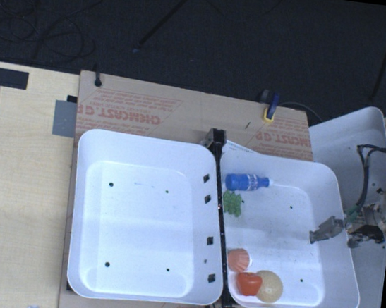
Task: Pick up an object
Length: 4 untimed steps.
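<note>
Gripper [344,231] sat at the right bin's [317,180] right wall, fingers [324,230] spread apart, holding nothing. Objects were well apart from it, by the divider: blue bottle [247,182] lying flat, green piece [232,204] just below, then orange ball [238,259], red item [249,283] and pale ball [270,286] (clustered, touching). Left bin [87,170] alongside.
</note>
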Motion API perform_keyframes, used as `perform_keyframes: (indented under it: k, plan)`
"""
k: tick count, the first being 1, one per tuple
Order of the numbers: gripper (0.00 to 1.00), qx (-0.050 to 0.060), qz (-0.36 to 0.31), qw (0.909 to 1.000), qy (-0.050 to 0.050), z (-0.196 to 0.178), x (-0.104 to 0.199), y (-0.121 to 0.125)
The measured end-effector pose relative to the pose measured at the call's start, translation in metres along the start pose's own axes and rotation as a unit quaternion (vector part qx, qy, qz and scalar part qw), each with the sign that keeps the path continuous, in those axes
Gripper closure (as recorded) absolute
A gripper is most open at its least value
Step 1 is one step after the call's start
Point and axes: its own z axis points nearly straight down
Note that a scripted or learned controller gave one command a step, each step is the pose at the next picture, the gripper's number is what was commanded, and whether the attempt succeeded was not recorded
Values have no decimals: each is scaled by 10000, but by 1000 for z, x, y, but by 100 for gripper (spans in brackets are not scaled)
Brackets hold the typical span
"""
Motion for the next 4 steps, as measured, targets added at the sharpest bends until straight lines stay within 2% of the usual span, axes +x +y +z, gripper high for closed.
perform_keyframes:
  k: [1,2,3,4]
  plan:
    - [100,-6,13,10000,0,-11,-2,0]
    - [100,-5,3,10000,-2,-1,-1,-20]
    - [100,-27,-14,10000,-12,16,-1,42]
    - [100,3,-1,10000,1,68,0,43]
